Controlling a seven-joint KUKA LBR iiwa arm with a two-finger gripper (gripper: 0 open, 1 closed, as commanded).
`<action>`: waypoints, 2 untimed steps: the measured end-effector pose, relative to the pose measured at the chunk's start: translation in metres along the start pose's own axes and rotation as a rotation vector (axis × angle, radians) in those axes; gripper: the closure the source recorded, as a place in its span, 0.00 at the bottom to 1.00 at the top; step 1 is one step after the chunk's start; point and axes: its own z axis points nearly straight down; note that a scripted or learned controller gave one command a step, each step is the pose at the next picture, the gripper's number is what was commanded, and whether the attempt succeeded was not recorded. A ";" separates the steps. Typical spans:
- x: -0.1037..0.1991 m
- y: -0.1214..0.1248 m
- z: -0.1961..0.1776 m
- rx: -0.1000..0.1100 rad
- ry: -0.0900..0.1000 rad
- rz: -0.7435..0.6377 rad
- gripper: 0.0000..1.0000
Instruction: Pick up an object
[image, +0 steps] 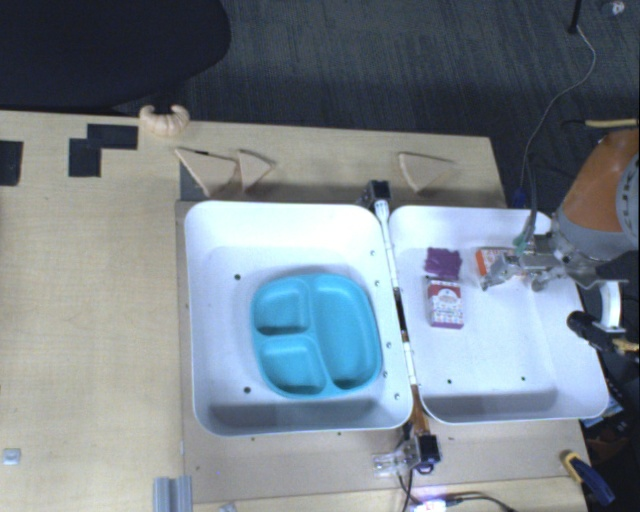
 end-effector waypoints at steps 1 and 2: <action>0.021 -0.077 0.006 -0.002 0.000 0.003 0.00; 0.021 -0.075 -0.006 -0.009 -0.002 0.002 1.00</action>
